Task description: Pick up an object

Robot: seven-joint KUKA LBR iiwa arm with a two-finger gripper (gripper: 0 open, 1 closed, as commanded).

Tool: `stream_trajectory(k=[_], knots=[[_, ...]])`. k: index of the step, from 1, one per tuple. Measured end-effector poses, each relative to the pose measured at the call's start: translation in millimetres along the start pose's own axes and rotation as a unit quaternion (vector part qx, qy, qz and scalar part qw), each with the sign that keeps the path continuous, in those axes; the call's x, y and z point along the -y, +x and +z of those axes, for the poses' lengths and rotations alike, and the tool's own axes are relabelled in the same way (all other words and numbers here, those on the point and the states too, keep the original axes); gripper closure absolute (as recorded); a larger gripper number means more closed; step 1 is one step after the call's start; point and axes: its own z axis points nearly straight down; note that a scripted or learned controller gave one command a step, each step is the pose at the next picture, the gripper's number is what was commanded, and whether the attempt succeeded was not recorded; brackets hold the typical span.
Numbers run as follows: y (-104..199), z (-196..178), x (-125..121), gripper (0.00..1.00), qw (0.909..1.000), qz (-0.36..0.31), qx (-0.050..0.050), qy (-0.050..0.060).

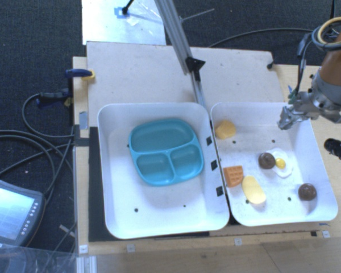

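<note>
Doughnut (pixel 266 160) below perhaps-empty claw (pixel 288 121)

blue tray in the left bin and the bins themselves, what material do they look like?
Blue tray: looks like moulded plastic, matte to satin; uniform colour, rounded compartment walls, soft highlights only.
Left bin and right bin: probably thin formed plastic, smooth white with a slight sheen; rounded corners and a rolled rim suggest it. Coated metal can't be ruled out from this view.

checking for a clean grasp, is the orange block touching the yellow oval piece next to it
Apart. The camera view shows a strip of white bin floor between the orange block and the yellow oval piece.
</note>
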Motion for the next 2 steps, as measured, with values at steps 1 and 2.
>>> stream_trajectory(k=[1,2], knots=[[0.0,-23.4,-1.5,1.0,1.0,0.0,0.0,0.001],[52.3,-32.3,11.2,1.0,1.0,-0.002,-0.002,0.003]])
